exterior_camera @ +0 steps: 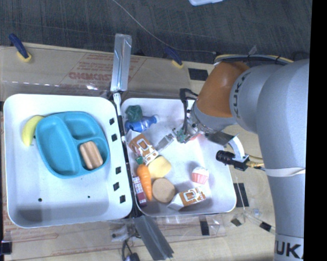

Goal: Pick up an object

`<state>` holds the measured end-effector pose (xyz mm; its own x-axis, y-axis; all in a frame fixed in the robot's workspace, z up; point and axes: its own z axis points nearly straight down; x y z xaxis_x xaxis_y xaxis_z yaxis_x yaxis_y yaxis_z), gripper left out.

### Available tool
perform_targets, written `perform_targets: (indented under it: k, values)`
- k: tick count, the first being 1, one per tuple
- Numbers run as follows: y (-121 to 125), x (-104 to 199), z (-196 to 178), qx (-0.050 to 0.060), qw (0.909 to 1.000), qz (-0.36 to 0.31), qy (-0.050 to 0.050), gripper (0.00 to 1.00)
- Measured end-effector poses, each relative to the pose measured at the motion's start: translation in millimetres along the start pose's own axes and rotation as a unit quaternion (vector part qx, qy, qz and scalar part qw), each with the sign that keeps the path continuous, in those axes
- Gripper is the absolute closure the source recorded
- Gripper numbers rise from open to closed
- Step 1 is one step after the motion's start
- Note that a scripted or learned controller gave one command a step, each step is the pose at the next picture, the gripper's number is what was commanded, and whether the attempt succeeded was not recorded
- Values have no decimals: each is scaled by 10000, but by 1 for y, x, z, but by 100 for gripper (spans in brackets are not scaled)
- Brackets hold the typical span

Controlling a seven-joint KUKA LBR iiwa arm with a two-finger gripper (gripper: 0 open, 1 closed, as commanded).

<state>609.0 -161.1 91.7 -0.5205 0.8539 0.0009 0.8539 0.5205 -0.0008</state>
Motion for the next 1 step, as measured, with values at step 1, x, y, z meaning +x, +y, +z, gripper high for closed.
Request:
perform_targets:
  k: [1]
  values:
    - [-4, -51, -95, -19, 9919, 1272, -25, 0]
